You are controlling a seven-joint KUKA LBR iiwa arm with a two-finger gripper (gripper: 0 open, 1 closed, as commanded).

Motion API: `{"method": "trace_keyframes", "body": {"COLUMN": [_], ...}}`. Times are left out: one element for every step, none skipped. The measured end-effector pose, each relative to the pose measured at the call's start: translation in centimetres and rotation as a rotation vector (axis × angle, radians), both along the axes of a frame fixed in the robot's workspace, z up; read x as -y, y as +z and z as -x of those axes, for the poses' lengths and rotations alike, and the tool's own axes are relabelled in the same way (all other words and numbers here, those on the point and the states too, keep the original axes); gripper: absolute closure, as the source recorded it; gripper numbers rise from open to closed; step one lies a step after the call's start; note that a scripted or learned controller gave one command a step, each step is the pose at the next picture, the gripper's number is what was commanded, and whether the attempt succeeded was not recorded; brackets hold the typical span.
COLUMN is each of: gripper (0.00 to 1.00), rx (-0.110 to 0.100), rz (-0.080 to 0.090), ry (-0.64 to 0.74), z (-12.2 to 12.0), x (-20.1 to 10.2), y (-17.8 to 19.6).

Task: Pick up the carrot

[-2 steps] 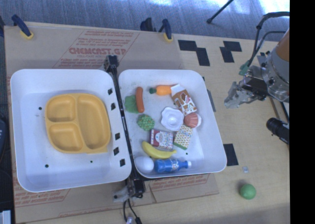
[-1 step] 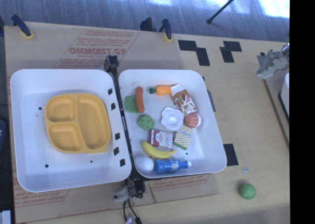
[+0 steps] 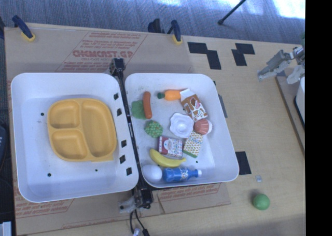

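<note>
Nearest the lens, a green ball [image 3: 261,201] sits on the bench outside the right bin [image 3: 225,147], while the carrot [image 3: 171,95] lies near that bin's far wall, long axis crosswise, green top leftward, well left of the gripper [image 3: 277,65], whose fingers are spread apart, holding nothing.

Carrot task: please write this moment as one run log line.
carrot: in right bin, far side, untouched | gripper: outside bin, to its right, open, holds nothing | step: approach not begun
</note>
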State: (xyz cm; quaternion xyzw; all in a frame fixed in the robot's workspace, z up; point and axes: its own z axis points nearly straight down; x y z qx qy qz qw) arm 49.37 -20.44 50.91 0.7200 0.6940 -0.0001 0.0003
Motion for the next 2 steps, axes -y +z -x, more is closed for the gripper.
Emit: {"method": "trace_keyframes", "body": {"gripper": [0.0,0.0], "rx": [-0.002,-0.005], "rz": [-0.002,-0.002], "ry": [0.497,0.434], "z": [0.7,-13.6], "x": [-2.7,-1.9], "y": [-12.4,-23.4]}}
